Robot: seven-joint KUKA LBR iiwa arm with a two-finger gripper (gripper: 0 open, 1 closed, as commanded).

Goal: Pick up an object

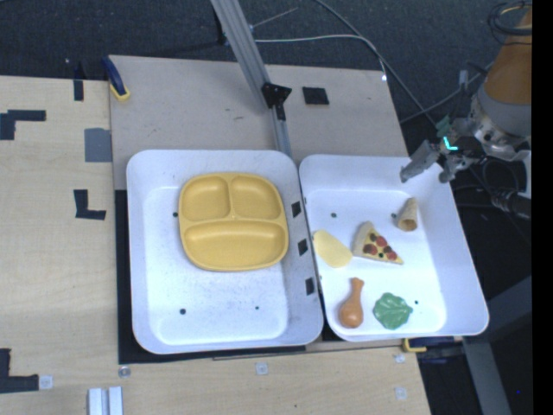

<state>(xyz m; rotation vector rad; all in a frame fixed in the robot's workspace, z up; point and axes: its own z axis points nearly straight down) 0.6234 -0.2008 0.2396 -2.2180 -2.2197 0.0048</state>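
Arm: comes in from the right, grey body with the orange band [511, 72] up near the top right corner; the wrist sits over the upper right rim of the right bin.
Gripper [432, 167]: two grey fingers [417, 162] point down and left, spread apart, nothing between them. Tips hang above the right bin's upper right corner, clear of every item.
Right bin [462, 266]: shallow, white, holds five small toy foods.
Cone piece [407, 214]: tan, near the bin's upper right, the closest item to the gripper but not touching it.
Pizza slice [376, 245]: triangular, red dots on top, middle of the bin, just below and left of the cone piece.
Pale yellow piece [331, 248]: rounded, flat, by the bin's left wall, just beside the pizza slice.
Drumstick [352, 304]: orange-brown, lower part of the bin, fat end toward the front.
Green piece [392, 310]: crumpled, leafy look, just right of the drumstick.
Left bin [151, 318]: white, beside the right bin, the two rims meeting.
Yellow tray [233, 221]: three compartments, lies flat in the upper half of the left bin.
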